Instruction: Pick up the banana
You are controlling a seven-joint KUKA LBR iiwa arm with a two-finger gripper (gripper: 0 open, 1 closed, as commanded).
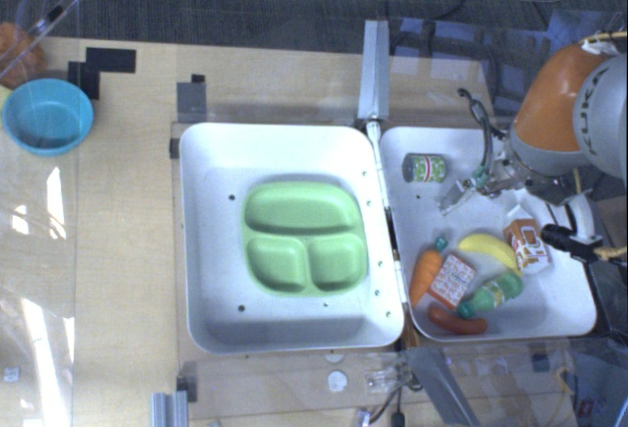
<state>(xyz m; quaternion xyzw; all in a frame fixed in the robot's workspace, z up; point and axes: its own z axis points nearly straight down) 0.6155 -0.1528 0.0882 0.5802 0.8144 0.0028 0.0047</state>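
The arm (579,111) is seen entering from the right, its orange band carried above the right bin (569,322). The wrist is angled down and toward the left, so that the gripper (459,197) is held over the upper middle of that bin's floor. The 2 fingers (451,201) are seen as thin metal parts pointing down-left; whether they are apart or together cannot be told at this angle and size. Nothing is seen between them.

The banana (488,249) is found lying in the lower half of the right bin, below and slightly right of the gripper and apart from it. It is curved, yellow, and lies roughly across the bin. A red and white packet (452,281) is noted just below its left end, touching or nearly touching it. A green bottle (494,294) lies just beneath the banana. A carrot (425,275) is placed left of the packet, near the bin's left wall. A red sausage-like item (457,322) lies at the bottom, near the front wall. An orange and white box (527,246) stands just right of the banana. A green can (425,168) rests on its side in the upper left of the bin, left of the gripper.

In the left bin (206,317), 1 green tray (304,235) with 3 compartments is recorded. A blue bowl (48,115) stands on the bench (108,278) at far left.
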